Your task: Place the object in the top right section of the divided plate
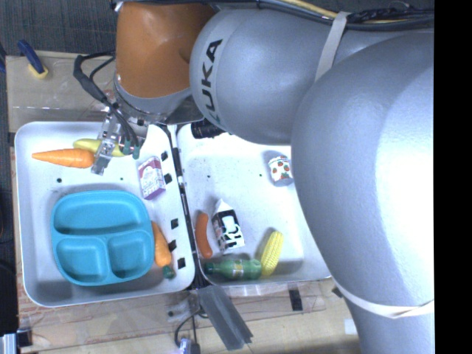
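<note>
Setup is a wooden bench (44,76) with two shallow white bins sitting side by side. There's a blue-handled tool (31,57) lying on the bench at the top left.

The big grey arm with the orange band (151,46) comes in from the right and covers most of the upper frame. Its gripper (103,157) hangs low over the top corner of the left bin (22,198). Honestly no way to make out from this angle whether it's spread or closed, or whether it has anything.

Right at the gripper is a small yellow banana-looking piece (87,145), partly hidden behind it, and just below that a long orange carrot (63,157) lying flat. The blue three-section divided plate (99,236) sits lower in the same bin, one wide section on top and two small ones below, nothing in any of them. A purple-and-white packet (150,177) is between gripper and plate, and a second orange carrot (161,248) lies against the plate's right edge.

The right bin (236,168) has a reddish sausage-shaped piece (203,236), a black-and-white carton (228,231), a yellow corn cob (271,251), a green bottle (234,270) and a small white spotted can (280,169).
</note>
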Available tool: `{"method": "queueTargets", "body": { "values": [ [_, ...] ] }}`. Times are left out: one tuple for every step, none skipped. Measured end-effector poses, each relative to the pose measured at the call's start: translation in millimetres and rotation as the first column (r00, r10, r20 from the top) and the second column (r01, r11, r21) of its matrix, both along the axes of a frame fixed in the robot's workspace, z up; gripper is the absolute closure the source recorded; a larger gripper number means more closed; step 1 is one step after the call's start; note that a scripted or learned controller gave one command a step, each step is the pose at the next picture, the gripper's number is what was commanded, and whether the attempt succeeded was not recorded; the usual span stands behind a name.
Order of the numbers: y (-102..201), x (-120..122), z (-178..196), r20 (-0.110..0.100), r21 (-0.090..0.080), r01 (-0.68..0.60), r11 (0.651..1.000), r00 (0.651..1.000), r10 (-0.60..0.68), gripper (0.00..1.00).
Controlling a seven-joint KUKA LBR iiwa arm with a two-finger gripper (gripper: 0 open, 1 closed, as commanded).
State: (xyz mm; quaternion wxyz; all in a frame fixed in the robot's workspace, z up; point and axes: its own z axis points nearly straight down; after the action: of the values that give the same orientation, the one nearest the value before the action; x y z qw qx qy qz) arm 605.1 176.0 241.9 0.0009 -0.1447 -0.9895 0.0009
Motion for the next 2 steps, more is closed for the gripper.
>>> {"method": "queueTargets", "body": {
  "values": [
    [-56.6, -64.5, -1.7, 0.000, 0.000, -0.073, 0.997, 0.997, 0.073, 1.00],
    [-56.4, -63.6, 7.2, -0.002, -0.001, -0.077, 0.997, 0.997, 0.077, 1.00]
  ]
}}
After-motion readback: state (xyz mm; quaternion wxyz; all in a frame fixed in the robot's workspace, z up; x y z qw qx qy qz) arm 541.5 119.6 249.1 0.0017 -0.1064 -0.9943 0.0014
